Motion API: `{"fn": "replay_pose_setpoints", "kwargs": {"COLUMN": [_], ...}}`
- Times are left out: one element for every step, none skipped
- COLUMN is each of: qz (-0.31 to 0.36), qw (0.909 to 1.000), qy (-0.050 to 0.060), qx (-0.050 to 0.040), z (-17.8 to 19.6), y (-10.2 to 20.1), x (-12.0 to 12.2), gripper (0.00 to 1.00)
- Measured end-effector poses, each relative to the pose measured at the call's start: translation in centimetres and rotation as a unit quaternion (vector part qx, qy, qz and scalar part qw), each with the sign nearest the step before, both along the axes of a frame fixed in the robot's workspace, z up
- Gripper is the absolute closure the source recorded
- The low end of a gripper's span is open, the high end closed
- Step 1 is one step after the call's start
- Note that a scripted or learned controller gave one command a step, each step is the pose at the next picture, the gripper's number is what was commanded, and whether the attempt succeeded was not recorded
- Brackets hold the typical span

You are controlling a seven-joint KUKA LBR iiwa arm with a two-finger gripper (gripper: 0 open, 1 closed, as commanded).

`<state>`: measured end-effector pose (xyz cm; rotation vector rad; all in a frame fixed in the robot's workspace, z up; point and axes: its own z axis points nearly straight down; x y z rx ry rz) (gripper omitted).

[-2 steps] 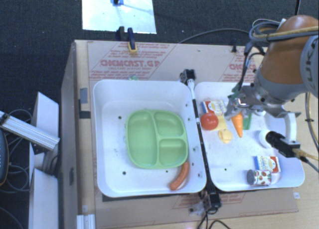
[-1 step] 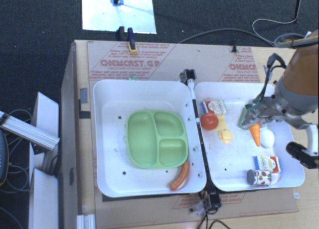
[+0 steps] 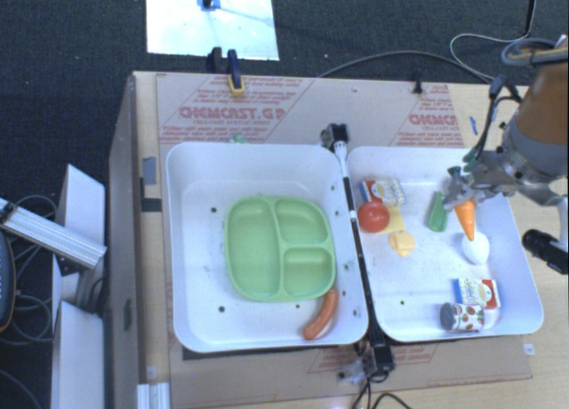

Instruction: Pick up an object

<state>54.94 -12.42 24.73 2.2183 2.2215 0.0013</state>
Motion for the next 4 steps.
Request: {"fn": "replay_pose_setpoints", "kwargs": {"qz": [0.0,0.001,0.001,0.0], "qw": [1.0,1.0,1.0,1.0], "qy": [0.0,0.002,0.0,0.0], "qx": [-0.0001,0.001,0.0008,0.0002], "z": [-1.0,-9.2,-2.8,-0.6], "y": [-3.7,1.4,8.5,4.8], "x": [-6.3,-5.3,-6.2,-6.3], "gripper": [1.0,1.0,1.0,1.0]}}
